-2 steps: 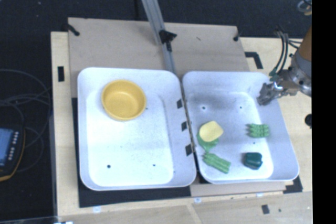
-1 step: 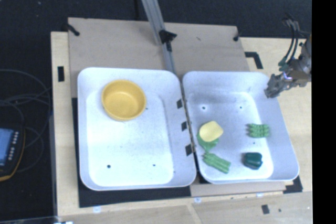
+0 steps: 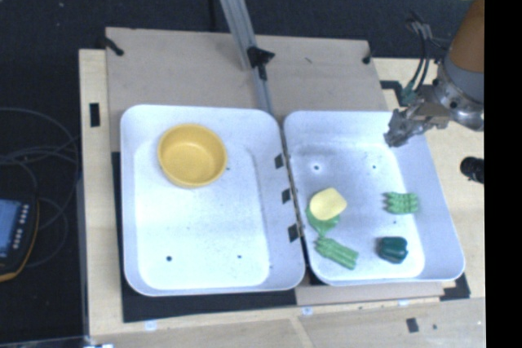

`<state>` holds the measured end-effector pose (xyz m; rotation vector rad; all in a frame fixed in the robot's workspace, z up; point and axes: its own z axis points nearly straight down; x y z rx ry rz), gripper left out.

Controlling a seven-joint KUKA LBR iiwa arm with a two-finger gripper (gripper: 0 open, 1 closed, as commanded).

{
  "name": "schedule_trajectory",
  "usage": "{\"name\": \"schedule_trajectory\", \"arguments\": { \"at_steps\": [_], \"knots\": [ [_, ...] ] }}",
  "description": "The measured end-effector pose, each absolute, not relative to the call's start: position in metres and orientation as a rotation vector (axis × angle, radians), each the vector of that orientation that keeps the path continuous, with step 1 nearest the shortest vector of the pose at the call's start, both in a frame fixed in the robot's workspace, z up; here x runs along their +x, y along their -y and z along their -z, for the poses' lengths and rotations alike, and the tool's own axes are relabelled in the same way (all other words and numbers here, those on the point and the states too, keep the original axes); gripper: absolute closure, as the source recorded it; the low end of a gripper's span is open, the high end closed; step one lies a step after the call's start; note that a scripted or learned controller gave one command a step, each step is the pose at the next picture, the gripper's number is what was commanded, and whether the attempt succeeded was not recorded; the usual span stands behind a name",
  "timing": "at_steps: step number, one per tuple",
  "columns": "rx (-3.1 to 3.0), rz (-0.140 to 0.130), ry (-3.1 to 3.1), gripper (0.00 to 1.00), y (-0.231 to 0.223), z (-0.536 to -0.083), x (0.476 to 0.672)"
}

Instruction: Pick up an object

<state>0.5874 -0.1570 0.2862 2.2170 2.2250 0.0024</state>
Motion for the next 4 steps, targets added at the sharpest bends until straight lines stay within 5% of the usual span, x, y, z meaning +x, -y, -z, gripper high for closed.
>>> {"name": "schedule_trajectory", "arguments": {
  "at_steps": [4],
  "knots": [
    [2.218, -0.001, -2.225, 1.00, -0.034, -0.268, 0.635]
  ]
}}
